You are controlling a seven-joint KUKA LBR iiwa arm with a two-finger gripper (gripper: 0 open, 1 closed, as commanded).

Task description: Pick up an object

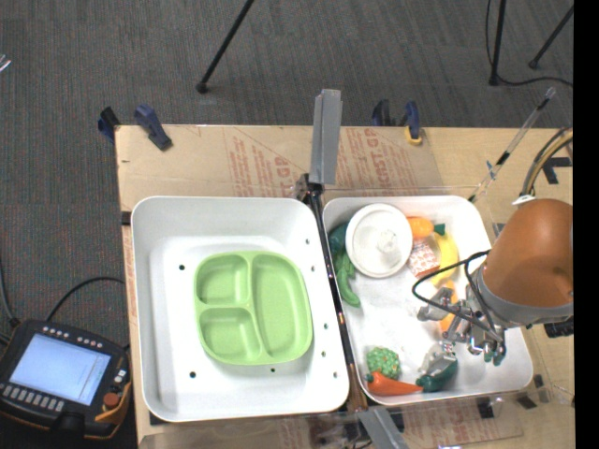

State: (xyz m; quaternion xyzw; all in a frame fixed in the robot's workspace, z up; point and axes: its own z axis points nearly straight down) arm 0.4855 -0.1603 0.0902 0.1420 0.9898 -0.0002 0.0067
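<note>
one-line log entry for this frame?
phase: reach | gripper: low in right white bin, above dark green toy | grasp: cannot tell | left white bin: green divided plastic plate

Grey carpet floor (pixel 112 45), black tripod legs (pixel 229 40), clamped cardboard-topped bench (pixel 225 162).

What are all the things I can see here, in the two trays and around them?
bins: 2, white, side by side on the bench; left bin, right bin
divided plate: 1, light green, middle of left bin
round lid-like dish: 1, white, top of right bin
toy food: several pieces in right bin; a carrot, orange, near front edge; a broccoli, green, just above it; yellow and orange pieces right of the dish; a green piece at the left wall
handheld screen unit: 1, black, lower left
clamps: blue, on the bench's far edge
arm: 1, orange band, from the right
gripper: 1, over the right bin's lower right
</note>
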